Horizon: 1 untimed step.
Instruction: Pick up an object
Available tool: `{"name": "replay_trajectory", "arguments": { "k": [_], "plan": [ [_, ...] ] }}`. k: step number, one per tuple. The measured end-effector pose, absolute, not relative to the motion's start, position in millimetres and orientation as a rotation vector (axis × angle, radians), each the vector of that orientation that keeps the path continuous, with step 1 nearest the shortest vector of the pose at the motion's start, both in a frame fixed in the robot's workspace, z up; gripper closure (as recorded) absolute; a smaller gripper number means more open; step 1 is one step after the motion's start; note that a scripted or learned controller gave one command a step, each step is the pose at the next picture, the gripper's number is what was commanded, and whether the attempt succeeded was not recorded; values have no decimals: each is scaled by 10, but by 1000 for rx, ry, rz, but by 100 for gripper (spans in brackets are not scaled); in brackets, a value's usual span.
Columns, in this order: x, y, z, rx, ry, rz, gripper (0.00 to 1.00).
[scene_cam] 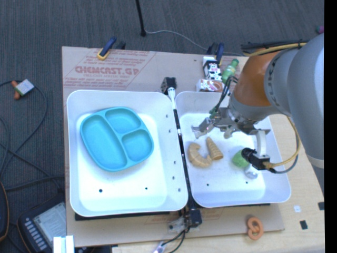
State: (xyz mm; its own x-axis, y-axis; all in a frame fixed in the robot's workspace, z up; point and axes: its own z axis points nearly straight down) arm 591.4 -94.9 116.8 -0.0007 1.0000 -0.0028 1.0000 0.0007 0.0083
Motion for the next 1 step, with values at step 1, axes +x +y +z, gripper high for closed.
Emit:
{"name": "replay_trajectory", "arguments": {
  "k": [1],
  "plan": [
    [5472,-1115,880,2217,2216,6,0]
  ]
}}
